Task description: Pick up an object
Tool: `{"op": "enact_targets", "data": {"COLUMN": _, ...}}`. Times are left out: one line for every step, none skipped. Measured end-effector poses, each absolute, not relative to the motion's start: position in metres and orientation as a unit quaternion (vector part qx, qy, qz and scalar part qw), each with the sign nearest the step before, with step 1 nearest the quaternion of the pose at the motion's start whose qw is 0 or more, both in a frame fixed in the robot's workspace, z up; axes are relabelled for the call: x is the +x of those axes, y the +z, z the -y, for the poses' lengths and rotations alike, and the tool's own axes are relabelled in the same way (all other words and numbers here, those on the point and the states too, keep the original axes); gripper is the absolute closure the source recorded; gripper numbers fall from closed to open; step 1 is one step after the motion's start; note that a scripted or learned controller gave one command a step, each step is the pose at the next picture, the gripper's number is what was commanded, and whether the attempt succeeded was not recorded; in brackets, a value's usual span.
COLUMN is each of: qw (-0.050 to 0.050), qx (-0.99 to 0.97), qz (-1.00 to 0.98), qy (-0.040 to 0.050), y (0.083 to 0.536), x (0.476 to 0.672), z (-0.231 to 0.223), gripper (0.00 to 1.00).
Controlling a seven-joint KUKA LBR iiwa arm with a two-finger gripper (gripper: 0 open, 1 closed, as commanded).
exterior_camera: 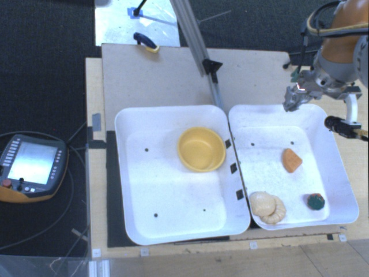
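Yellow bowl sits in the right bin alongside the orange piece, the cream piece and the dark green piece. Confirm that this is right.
Not right. The camera view shows the yellow bowl in the left bin, alone. The orange piece, the cream piece and the dark green piece lie in the right bin, as stated.

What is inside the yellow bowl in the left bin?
The yellow bowl sits upright in the left bin, and its visible inside shows bare yellow, with no object in it. The nearer inner wall is partly hidden by the rim at this slant.
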State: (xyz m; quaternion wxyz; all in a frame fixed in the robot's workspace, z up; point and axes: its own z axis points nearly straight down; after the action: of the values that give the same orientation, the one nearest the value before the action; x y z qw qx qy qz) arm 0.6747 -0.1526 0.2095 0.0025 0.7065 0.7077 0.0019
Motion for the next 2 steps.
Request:
{"op": "enact_targets", "data": {"qw": 0.002, "qx": 0.707, "qz": -0.707, "qy": 0.0012, "y": 0.246, "x": 0.675, "z": 0.153, "gripper": 1.0}}
{"op": "enact_targets", "data": {"qw": 0.0, "qx": 0.705, "qz": -0.709, "qy": 0.0011, "y": 0.251, "x": 0.669, "z": 0.095, "gripper": 1.0}}
